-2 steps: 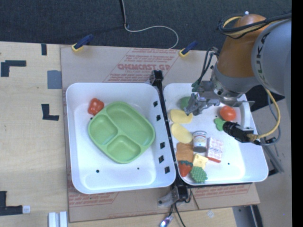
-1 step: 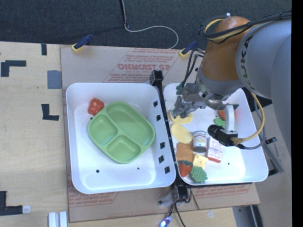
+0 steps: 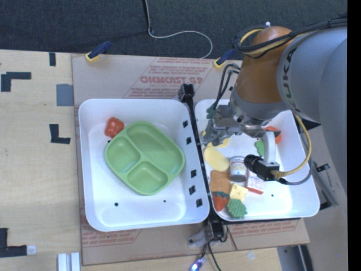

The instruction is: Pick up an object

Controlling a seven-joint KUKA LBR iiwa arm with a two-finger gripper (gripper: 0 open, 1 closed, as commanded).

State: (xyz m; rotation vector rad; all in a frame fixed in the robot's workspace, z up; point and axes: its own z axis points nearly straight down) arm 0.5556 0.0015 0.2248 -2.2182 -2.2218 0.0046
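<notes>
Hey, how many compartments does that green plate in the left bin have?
3. The green plate has one long section along its upper right side, one on its left side, and one at its lower end. All three show fully.

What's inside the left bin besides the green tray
Inside the left bin, a small red toy lies beside the green divided tray, at its upper left corner. Whatever might lie beneath the tray is covered.

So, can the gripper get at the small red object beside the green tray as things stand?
Probably yes. The red object lies uncovered in the left bin, beside the green tray; the gripper sits over the right bin and must cross the divider.
</notes>
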